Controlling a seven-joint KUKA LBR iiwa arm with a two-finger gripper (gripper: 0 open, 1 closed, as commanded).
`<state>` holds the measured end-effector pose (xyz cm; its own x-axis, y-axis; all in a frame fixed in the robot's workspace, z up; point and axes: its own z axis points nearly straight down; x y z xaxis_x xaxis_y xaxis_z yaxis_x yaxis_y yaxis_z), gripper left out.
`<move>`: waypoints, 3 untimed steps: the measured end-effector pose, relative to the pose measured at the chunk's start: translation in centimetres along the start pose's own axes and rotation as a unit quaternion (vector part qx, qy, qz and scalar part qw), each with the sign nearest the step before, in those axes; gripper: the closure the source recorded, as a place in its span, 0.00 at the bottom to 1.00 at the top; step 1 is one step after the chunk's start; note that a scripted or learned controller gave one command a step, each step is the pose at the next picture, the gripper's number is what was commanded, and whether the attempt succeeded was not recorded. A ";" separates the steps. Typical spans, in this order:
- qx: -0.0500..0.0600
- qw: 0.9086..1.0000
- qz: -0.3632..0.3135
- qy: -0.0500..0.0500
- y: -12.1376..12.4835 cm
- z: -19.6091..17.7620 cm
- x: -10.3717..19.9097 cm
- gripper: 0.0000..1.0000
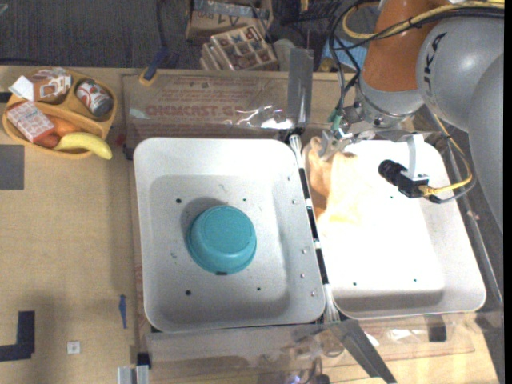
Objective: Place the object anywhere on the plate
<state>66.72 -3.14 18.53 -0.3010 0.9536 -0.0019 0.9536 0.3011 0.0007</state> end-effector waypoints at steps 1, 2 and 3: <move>-0.001 1.000 -0.001 0.000 0.1 -4.0 0.0 1.00; 0.000 0.980 -0.199 0.001 -0.1 -4.8 4.4 1.00; -0.001 0.922 -0.387 0.001 -1.6 -4.6 8.2 1.00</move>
<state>62.76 4.25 23.14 -0.8919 0.4521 -0.0013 0.4521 0.8919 0.0018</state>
